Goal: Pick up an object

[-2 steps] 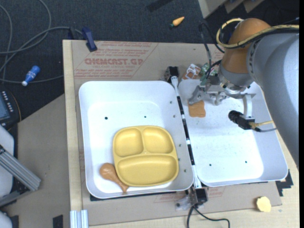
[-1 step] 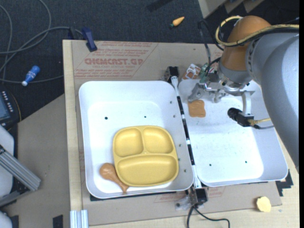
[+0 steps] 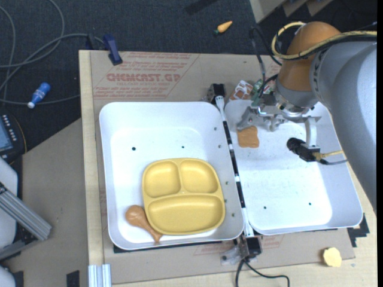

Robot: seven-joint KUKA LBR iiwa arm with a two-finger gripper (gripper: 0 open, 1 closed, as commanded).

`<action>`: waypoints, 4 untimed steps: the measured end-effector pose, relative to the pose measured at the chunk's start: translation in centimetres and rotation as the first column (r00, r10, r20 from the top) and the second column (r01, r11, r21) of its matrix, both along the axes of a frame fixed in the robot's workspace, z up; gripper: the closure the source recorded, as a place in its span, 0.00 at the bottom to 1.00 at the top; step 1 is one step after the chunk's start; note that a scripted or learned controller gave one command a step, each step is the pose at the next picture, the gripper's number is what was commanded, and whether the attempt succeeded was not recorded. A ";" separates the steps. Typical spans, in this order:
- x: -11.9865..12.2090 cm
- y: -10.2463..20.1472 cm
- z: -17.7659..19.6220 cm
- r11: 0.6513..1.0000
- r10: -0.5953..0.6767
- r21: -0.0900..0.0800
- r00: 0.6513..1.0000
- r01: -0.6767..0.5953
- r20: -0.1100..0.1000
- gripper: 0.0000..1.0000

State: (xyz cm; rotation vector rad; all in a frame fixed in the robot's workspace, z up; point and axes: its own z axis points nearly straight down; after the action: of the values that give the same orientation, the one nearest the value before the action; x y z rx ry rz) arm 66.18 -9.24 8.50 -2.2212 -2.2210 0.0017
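Observation:
My gripper (image 3: 261, 122) hangs over the far left corner of the right bin (image 3: 299, 214), below the orange wrist band. A small orange-brown piece (image 3: 248, 138) lies on the bin floor just in front of and slightly left of the gripper, close to it; contact cannot be told. In the left bin (image 3: 119, 130) a yellow divided plate (image 3: 182, 195) lies flat near the front. A tan drumstick-shaped toy (image 3: 139, 217) rests against the plate's front left edge.
A small white and brown item (image 3: 242, 90) lies behind the right bin on the bench. A yellow lump (image 3: 331, 256) sits on the bench in front of the right bin. The wall between the bins (image 3: 233, 166) runs just left of the gripper.

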 end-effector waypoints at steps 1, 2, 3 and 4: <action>0.1 -0.7 0.0 1.000 0.000 -0.001 1.000 0.000 0.002 0.00; -1.7 -0.6 0.0 1.000 -0.001 0.000 1.000 0.001 -0.002 0.00; -0.9 0.1 0.0 1.000 0.001 -0.001 1.000 -0.001 0.004 0.00; -0.1 -0.8 0.0 1.000 0.001 -0.001 1.000 -0.001 0.004 0.00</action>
State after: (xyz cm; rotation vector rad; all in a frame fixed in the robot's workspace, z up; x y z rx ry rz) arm 66.07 -10.04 8.49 -2.2231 -2.2240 -0.0025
